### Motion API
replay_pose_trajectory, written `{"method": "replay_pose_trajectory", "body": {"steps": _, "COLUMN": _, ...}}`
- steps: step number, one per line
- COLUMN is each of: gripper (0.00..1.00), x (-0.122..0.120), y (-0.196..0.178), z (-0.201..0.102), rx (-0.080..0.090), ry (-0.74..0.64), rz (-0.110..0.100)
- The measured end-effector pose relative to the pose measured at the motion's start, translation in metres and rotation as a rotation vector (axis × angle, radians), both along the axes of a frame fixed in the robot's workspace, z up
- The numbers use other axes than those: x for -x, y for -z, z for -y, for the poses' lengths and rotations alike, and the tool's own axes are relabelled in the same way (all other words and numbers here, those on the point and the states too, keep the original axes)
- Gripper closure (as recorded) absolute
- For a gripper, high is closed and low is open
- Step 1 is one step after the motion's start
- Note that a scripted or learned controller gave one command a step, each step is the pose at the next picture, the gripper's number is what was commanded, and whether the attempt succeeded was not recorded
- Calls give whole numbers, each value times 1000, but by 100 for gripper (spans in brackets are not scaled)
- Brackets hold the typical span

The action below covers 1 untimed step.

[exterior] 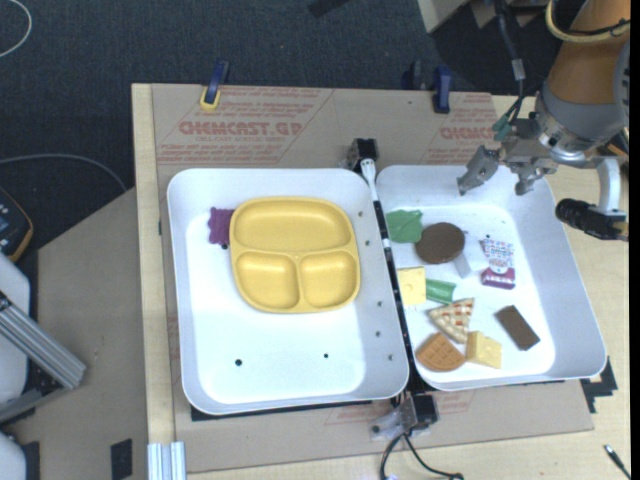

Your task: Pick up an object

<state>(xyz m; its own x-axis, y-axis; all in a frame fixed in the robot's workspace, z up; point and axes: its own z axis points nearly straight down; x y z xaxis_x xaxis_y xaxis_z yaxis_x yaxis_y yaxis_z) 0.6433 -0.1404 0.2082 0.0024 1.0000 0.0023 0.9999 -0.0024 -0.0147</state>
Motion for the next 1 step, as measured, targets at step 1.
{"method": "replay_pose_trajectory", "body": {"steps": 1, "gripper": 0, "x": -3, "y": -8, "z": 0, "rx": 2, "ry": -2, "rz": 14}}
